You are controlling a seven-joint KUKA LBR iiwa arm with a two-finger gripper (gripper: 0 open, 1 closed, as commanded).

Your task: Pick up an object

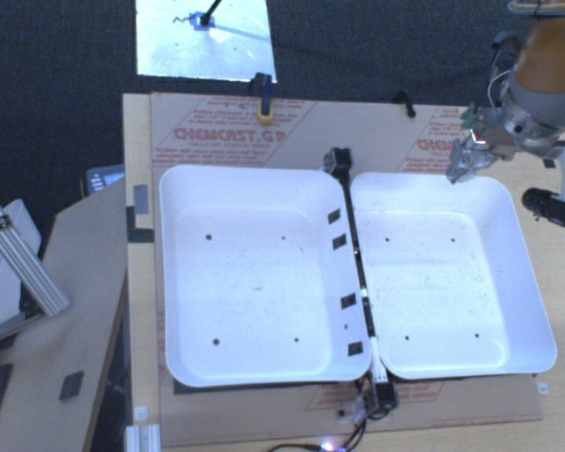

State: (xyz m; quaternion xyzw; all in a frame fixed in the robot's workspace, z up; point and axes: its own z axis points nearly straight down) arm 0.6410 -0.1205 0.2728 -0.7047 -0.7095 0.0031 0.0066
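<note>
Two shallow white bins lie side by side on the bench: the left bin (254, 271) and the right bin (443, 281). I see no loose object inside either one, just small dark marks on their floors. My gripper (463, 166) hangs at the upper right, over the far rim of the right bin, below the arm's orange band (551, 55). Its fingers are too small and blurred to read.
A brown board (292, 125) with red lettering lies under the bins. A row of black clips (344, 243) runs along the seam between them. A shiny metal plate (202, 26) lies on the dark floor at the back. Metal framing (14, 252) stands at the left.
</note>
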